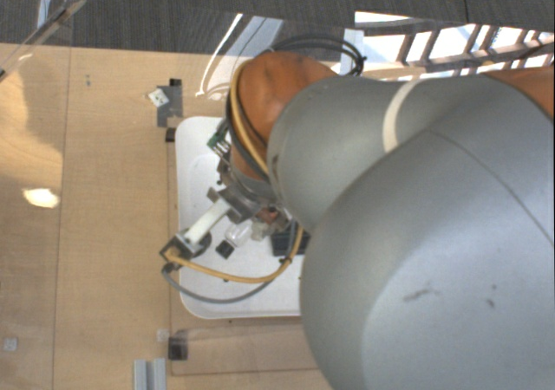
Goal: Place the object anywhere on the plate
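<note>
My grey arm with its orange band (pixel 269 94) covers most of the camera view, reaching in from the right over a white bin (pixel 195 172). The gripper (pixel 236 237) hangs low over the bin's left half, close to the white floor. Its tips are small and crowded by wrist hardware, and I cannot make out anything held there. A small dark piece (pixel 225 249) sits right at the gripper's end; I cannot tell whether it is a fingertip or a loose object. The arm hides the rest of the bin.
Bare wooden bench (pixel 95 232) stretches left of the bin. Small black brackets stand at the bin's far left corner (pixel 171 107) and near left corner (pixel 178 347). The bin's left rim (pixel 176 206) lies just beside the gripper.
</note>
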### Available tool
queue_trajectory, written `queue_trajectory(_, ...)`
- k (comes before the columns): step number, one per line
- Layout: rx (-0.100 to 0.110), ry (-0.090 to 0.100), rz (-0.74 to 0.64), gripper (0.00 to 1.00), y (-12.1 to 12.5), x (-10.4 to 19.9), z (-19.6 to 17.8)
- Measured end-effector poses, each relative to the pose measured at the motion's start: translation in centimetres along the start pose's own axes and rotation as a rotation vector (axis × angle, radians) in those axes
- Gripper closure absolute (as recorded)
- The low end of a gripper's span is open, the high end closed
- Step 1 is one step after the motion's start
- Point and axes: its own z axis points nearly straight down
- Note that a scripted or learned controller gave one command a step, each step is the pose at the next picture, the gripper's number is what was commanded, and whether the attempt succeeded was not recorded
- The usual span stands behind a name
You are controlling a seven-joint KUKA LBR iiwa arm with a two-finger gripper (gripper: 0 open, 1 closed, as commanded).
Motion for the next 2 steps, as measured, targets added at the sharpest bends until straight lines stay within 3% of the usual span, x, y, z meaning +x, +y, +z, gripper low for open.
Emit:
queue_trajectory(1, 0.000, -0.003, 0.058, 1.00, 10.08, 8.41, -0.48)
queue_trajectory(2, 0.000, -0.003, 0.057, 0.00, 10.03, 8.45, -0.52)
